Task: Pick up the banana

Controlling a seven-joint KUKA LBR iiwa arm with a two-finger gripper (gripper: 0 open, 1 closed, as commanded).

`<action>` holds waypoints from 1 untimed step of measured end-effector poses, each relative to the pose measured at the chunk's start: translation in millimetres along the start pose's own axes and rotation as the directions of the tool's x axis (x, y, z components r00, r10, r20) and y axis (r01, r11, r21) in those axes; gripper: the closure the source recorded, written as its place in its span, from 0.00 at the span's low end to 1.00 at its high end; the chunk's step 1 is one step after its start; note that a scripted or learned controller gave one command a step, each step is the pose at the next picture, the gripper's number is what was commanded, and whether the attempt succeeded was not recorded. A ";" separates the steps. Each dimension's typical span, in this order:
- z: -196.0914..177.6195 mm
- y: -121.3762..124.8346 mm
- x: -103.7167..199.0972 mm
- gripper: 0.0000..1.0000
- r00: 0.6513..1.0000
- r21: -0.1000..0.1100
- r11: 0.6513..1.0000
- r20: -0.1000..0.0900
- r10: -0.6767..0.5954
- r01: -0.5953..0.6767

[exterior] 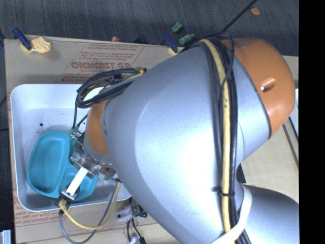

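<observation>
My grey arm (193, 136) with its orange band (269, 85) reaches across from the right and hides the right side of the left white bin (30, 95) and everything beyond it. My gripper (76, 149) hangs low in that bin, against the right edge of a teal bowl-shaped thing (48, 161) lying at the bin's front left. The wrist blocks the spot under the gripper.
The bin rests on a cardboard sheet (101, 60) with red print, held by blue clamps (23, 38) at its far edge. Black cables (101, 85) loop off the wrist over the bin's back. Dark carpet (76, 9) lies beyond the bench.
</observation>
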State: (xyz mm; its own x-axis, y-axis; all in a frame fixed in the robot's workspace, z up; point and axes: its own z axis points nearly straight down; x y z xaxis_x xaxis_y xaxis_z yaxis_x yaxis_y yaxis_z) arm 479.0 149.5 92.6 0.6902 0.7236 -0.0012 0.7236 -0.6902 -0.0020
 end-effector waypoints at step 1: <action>-0.3 -27.3 29.7 0.00 0.980 -0.023 0.980 0.006 0.200 -0.200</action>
State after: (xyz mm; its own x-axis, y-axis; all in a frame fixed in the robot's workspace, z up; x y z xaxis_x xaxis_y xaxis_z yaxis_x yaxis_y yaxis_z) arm 479.8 189.9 93.0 0.8210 0.5708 -0.0076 0.5708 -0.8208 0.0218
